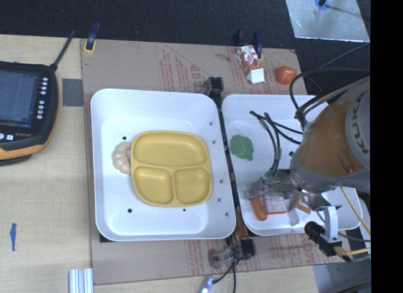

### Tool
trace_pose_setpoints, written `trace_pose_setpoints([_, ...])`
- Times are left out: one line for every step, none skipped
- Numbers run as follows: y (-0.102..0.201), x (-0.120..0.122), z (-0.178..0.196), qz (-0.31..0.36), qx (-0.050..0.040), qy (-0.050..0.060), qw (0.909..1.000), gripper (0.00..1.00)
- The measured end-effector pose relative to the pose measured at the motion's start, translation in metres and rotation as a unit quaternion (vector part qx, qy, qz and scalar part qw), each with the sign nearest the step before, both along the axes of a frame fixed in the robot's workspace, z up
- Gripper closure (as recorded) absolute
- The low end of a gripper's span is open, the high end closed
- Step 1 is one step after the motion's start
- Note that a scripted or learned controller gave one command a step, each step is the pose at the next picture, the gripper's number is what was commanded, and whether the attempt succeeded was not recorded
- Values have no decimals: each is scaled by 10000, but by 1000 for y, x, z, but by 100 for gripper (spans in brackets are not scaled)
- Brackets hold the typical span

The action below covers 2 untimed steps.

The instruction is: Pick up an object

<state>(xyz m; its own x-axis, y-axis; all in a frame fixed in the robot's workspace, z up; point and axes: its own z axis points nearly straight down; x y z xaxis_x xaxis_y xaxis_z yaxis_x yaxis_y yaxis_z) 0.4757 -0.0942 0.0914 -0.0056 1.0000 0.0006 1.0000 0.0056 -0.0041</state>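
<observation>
- Arm (pixel 334 140): grey with an orange band above the wrist, reaching in from the right over the right bin (pixel 252 112).
- Gripper (pixel 272 192): low over the near part of the right bin, above a small carton with a red and white label (pixel 275 205); whether it is released or clenched on anything cannot be told.
- Small carton: lies on the floor of the right bin near its front edge, with an orange-red sausage-shaped item (pixel 259 209) just beside it toward the bin's left wall.
- Green flat piece (pixel 242 147): rests in the right bin near its left wall, well apart from the carton.
- Left bin (pixel 107 159): carries a yellow divided plate (pixel 170 167) at its centre; a pale ridged item (pixel 121 157) touches the plate's left rim.
- Bench beyond the bins: a small red and white box (pixel 250 63) and a red ball (pixel 286 74) lie near the far edge, behind the right bin.
- Handheld control pad (pixel 22 112): sits at the bench's left edge.
</observation>
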Motion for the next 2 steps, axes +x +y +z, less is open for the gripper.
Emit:
trace_pose_setpoints([-56,70,8,-9,-6,-10,10000,0])
trace_pose_setpoints([0,57,0,5,-1,3,10000,0])
